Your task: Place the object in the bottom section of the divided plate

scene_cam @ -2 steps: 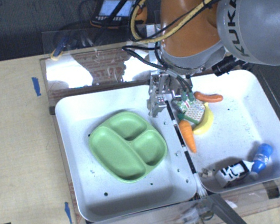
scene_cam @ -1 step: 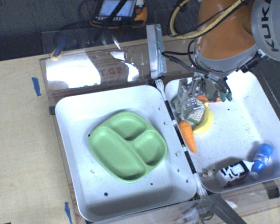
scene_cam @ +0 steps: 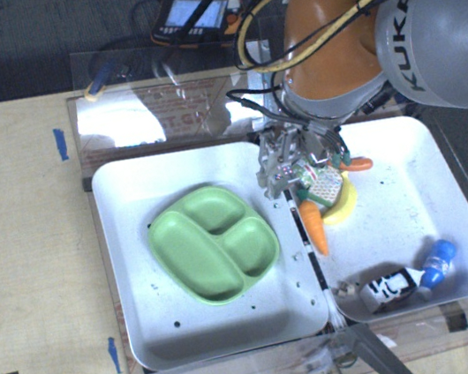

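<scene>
The green divided plate (scene_cam: pixel 213 243) lies in the left bin (scene_cam: pixel 128 245), its sections all bare. Just past the wall between the bins hangs the gripper (scene_cam: pixel 289 167), low over a cluster in the right bin (scene_cam: pixel 423 193): an orange carrot (scene_cam: pixel 313 226) against a yellow piece (scene_cam: pixel 342 204). I cannot tell how far it is open or whether it grips anything. A sound pick probably means centring on one item, lifting clear of the wall, then lowering over the plate's bottom section
</scene>
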You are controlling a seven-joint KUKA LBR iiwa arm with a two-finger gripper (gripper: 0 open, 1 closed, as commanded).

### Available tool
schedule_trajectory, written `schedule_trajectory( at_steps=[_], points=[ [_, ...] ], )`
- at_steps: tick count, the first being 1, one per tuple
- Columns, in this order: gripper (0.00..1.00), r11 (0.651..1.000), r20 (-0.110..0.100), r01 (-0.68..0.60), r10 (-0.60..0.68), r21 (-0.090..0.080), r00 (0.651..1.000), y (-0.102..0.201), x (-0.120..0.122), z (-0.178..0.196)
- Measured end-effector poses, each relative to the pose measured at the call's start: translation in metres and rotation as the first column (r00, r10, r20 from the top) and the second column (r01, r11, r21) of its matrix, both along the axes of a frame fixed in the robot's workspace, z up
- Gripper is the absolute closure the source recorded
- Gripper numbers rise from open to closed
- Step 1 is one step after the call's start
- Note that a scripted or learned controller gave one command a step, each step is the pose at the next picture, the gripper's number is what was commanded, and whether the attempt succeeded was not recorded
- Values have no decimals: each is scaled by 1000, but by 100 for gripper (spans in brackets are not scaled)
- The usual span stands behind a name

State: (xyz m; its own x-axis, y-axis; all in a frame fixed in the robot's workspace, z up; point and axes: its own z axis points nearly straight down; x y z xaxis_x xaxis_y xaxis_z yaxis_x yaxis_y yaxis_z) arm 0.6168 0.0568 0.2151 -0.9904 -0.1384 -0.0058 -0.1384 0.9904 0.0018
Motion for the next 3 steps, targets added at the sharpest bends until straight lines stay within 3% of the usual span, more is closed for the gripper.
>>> schedule_trajectory(
  at_steps=[1,2,3],
  points=[
    [100,999,-5,43,-43,-1,999,-14,-71,9],
    [100,966,-2,260,-260,-1,966,-66,-70,151],
    [100,972,-7,237,-237,-2,972,-12,-106,-33]
  ],
)
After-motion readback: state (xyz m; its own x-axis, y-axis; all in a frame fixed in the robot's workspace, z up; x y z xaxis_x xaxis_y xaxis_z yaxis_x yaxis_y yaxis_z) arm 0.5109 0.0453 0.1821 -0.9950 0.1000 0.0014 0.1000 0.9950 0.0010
